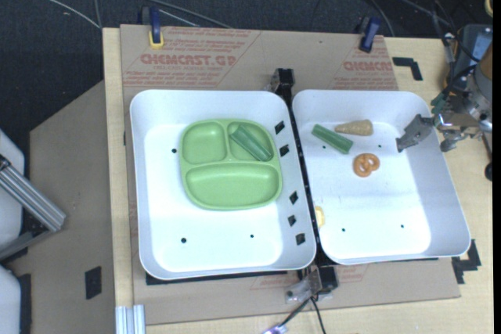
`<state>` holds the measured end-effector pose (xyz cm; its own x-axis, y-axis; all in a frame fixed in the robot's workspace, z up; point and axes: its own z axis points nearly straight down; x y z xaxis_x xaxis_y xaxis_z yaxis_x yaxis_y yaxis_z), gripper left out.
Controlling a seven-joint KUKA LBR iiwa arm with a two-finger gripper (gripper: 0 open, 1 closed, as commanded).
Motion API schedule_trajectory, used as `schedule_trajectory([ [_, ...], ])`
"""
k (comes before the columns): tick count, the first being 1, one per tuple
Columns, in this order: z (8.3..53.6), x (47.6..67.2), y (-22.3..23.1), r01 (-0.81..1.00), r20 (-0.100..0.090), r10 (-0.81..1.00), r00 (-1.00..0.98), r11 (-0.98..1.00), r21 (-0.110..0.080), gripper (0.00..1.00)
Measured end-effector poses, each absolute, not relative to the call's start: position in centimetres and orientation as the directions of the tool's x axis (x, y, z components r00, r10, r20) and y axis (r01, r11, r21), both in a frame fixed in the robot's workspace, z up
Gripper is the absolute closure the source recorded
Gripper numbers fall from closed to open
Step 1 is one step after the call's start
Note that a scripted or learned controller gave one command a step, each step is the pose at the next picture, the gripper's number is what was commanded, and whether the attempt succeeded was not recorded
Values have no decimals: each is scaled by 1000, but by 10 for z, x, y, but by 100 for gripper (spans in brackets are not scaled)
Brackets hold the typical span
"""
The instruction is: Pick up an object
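My gripper (419,133) hovers at the right bin's (438,199) edge, reaching toward the pretzel (365,164); finger spread unclear.

Green divided plate (231,176) in left bin (156,246), pretzel (365,164) in right bin (438,231)
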<state>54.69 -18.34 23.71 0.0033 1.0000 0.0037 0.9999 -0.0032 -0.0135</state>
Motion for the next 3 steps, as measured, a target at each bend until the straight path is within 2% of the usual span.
schedule_trajectory([
  [1, 244, 550, -183, 1000, 1, 1000, 0, 0, -1, 0],
  [3, 138, 561, -180, 1000, 2, 1000, -1, 1, -5, 0],
])
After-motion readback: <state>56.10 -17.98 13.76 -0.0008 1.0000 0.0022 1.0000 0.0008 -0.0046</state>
